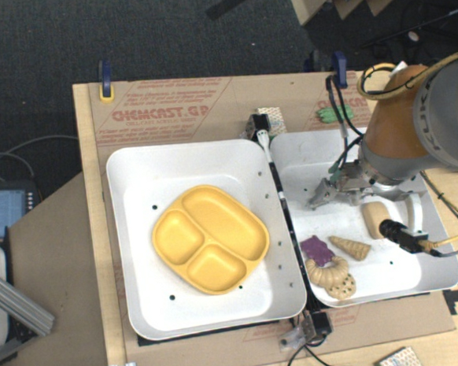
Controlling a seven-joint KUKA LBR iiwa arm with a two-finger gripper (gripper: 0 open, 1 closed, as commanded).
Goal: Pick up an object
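Two metal fingers of the gripper [325, 195] stand apart, clamping nothing, low over the right bin [306, 158]. Objects lie near its front: purple piece [316, 249], tan cone [351, 247] (ridged), cookie-like item [333, 276]. Left bin [130, 225] holds a yellow divided plate [210, 239].

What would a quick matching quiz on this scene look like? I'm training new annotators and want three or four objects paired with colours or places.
Things:
1. divided plate
2. purple toy
3. cone-shaped toy
4. gripper

Descriptions:
A. tan, lying in the right bin
B. yellow, alone in the left bin
C. over the right bin's upper half
D. near the right bin's left wall, above the beige pretzel-like piece

Pairs: 1-B, 2-D, 3-A, 4-C
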